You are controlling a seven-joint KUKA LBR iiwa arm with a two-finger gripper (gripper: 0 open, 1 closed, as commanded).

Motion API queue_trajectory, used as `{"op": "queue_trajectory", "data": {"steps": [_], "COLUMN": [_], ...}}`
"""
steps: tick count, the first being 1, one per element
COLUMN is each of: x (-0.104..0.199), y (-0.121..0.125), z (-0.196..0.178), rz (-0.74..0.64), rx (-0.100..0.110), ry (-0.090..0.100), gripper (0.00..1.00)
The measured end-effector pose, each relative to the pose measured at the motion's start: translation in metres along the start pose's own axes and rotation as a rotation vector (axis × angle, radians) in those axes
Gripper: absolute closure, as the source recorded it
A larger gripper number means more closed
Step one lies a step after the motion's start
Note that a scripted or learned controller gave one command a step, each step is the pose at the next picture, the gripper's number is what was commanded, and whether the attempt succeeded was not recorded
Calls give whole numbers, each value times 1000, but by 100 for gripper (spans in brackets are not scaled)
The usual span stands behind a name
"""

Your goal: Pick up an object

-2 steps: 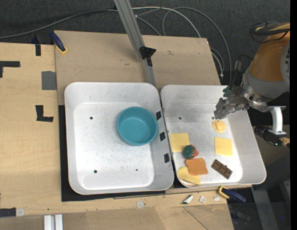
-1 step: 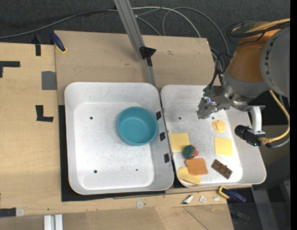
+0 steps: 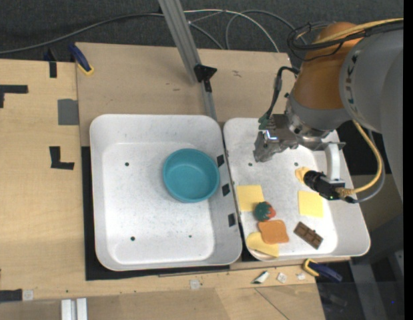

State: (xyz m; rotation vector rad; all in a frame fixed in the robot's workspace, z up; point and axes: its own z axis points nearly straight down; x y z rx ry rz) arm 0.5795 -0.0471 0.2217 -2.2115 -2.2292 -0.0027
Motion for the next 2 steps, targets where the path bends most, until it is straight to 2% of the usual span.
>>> {"op": "queue_trajectory", "data": {"steps": [1, 2], "x": [54, 101], "y": [-5, -17], "z": [-12, -9], "rz": [0, 1], "rx": [1, 3], "ry": [0, -1], "gripper": [100, 100]}}
